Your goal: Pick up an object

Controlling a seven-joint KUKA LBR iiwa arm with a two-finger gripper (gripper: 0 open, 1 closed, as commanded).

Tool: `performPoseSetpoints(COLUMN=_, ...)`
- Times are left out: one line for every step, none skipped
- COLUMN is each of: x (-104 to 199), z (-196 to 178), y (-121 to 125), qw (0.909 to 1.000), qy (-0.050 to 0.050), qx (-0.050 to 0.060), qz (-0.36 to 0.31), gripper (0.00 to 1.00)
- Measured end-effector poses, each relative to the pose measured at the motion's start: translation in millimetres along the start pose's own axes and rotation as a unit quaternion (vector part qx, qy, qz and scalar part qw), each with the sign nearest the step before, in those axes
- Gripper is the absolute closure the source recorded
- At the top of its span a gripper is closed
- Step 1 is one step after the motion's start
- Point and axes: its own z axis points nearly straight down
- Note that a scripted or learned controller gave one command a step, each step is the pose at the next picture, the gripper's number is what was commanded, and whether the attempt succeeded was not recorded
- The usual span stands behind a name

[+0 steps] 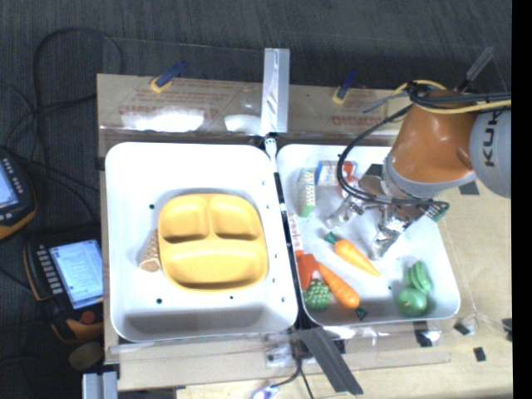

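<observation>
In the right white bin (445, 256):
Gripper (364, 227): metal fingers spread apart, nothing between them, just above the orange plastic carrot (356, 257).
Left bin (125, 223): yellow divided tray (213, 239).

Two bins stand side by side; the left bin (125, 223) holds a divided tray (213, 239), with a cone (150, 254) touching its left edge; the right bin (445, 256) holds two carrots (356, 258) near the middle, a pepper (416, 288) at the right front, and packets (309, 188) at the back left; the gripper (366, 227) hangs above the carrots.
</observation>
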Motion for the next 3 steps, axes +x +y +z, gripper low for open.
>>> performPoseSetpoints(x=30.6, z=-1.6, y=76.1, qw=0.9996, qy=0.000, qx=0.000, qz=0.027, gripper=0.00)
performPoseSetpoints(x=26.4, z=0.4, y=-29.6, qw=0.9968, qy=-0.001, qx=0.000, qz=-0.081, gripper=0.00)
performPoseSetpoints(x=42.4, z=-1.1, y=46.6, qw=0.9999, qy=0.000, qx=0.000, qz=-0.012, gripper=0.00)
